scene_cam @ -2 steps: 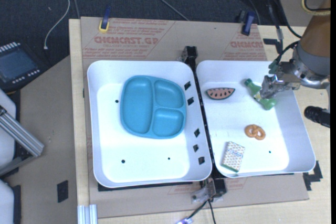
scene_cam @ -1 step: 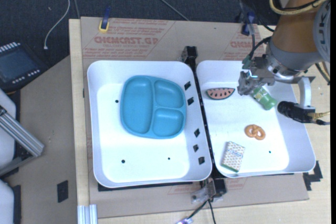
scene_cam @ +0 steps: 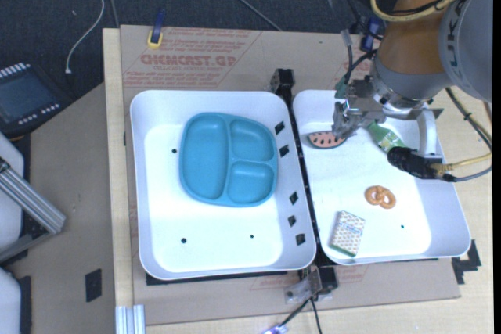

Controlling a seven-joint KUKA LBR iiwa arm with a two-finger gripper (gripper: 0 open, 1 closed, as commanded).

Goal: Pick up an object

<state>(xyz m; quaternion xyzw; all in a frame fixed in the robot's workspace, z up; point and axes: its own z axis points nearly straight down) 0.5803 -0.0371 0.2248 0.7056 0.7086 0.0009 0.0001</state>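
Note:
My gripper (scene_cam: 342, 127) hangs low over the far left part of the right bin (scene_cam: 442, 235). Just below and left of its tip lies a pink slice-shaped toy with a green rim (scene_cam: 325, 141), touching or nearly touching the tip. A small green object (scene_cam: 385, 138) lies just right of the gripper, partly under the wrist. Nearer the front, a brown pretzel (scene_cam: 380, 197) lies on the bin floor. A pale patterned packet (scene_cam: 347, 232) rests at the front left of the same bin. Nothing is seen lifted off the bin floor.
The left bin (scene_cam: 156, 238) holds a blue divided plate (scene_cam: 228, 159). A black divider with clips (scene_cam: 296, 168) runs between the bins. The grey and orange arm (scene_cam: 423, 27) covers the right bin's far right corner, with a black cable (scene_cam: 415, 162) trailing beside it.

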